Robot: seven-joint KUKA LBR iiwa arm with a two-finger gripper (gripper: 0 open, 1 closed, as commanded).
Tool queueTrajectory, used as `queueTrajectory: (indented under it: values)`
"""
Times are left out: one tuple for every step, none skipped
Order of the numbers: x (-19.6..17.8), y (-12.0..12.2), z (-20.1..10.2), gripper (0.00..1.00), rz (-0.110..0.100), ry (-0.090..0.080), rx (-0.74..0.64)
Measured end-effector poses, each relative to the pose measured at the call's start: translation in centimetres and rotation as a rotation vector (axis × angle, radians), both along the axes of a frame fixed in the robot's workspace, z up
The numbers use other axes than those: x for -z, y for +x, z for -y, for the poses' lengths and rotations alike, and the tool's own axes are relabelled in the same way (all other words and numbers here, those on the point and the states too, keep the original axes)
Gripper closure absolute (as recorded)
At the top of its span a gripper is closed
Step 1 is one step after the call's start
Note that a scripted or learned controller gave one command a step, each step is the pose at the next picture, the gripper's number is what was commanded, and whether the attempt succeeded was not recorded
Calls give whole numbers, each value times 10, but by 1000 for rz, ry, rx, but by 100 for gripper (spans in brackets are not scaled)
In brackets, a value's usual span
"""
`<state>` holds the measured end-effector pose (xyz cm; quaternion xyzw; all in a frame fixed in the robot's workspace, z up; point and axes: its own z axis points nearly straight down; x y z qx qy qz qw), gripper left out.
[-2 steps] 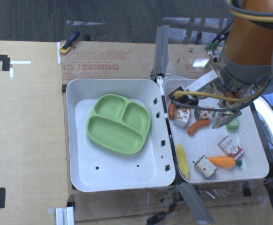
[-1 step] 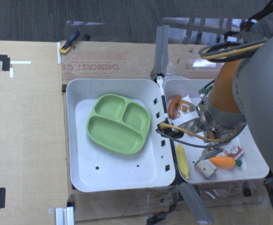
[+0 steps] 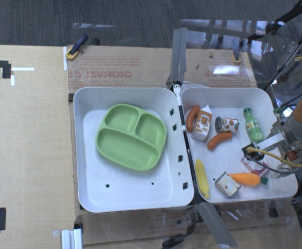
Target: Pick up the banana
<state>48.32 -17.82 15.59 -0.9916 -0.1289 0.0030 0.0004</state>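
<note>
— At the near left edge of the right bin [image 3: 275, 100], hard against the wall it shares with the left bin [image 3: 83, 139], that's where the banana [image 3: 201, 178] lies. Agreed?

— Agreed. Its long axis runs roughly from the far side toward the near side, almost parallel to that wall. A small carton [image 3: 227, 184] sits just beside it, and a carrot [image 3: 246, 179] beyond that.

— And the gripper [image 3: 254, 152]?

— Over the right side of the same bin, well apart from the banana. So the banana lies to its left in the picture and a little nearer the front rim.

— Open or closed?

— I cannot tell; cables and a wrapper clutter that spot. Nothing yellow is between its tips.

— So I'd judge the coming move a sideways reach across the carton and carrot, closing across the banana's narrow width.
</note>
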Motion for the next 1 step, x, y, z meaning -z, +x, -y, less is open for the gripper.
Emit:
queueTrajectory:
  values:
    - [-141, 53, -10, 0, 2, -1, 39]
